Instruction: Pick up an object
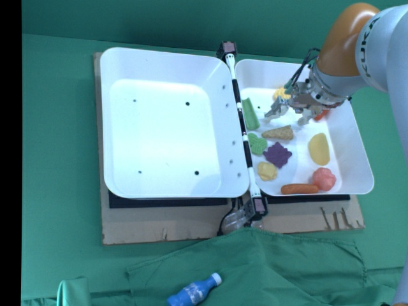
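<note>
Hovering over my right bin [357, 161], the gripper [291, 113] has its fingers spread wide and holds nothing, just above a tan cone [278, 132] and a purple toy [277, 153].

2 white bins: left bin [127, 75], right bin [357, 171]. Toy food in the right bin, 9 seen: 1 green stick [250, 114], 1 cone [278, 132], 1 green leaf [257, 144], 1 purple piece [277, 153], 3 yellow pieces [319, 148], 1 carrot [299, 189], 1 pink piece [324, 178]. 1 blue bottle [193, 291] on the cloth.
</note>
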You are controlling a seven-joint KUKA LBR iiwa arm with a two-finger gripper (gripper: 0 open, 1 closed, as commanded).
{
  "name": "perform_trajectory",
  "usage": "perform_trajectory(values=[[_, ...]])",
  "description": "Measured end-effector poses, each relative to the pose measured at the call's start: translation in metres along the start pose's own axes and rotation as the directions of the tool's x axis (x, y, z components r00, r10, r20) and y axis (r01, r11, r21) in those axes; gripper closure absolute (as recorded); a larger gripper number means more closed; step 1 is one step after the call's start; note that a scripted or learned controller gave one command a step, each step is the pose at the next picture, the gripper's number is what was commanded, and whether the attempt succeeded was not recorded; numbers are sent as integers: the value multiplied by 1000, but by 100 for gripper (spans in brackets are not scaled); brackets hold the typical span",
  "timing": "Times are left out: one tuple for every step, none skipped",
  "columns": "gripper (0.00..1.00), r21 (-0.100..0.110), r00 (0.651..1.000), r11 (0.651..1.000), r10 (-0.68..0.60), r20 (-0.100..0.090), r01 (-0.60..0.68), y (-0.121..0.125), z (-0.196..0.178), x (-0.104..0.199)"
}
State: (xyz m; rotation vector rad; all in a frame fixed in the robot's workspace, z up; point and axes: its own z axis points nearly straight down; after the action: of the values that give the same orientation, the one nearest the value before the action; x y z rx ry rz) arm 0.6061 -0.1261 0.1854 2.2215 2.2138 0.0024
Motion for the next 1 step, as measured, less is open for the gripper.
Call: perform_trajectory(values=[[0,-20,1000,1000,2,5,-2,-40,-2,14]])
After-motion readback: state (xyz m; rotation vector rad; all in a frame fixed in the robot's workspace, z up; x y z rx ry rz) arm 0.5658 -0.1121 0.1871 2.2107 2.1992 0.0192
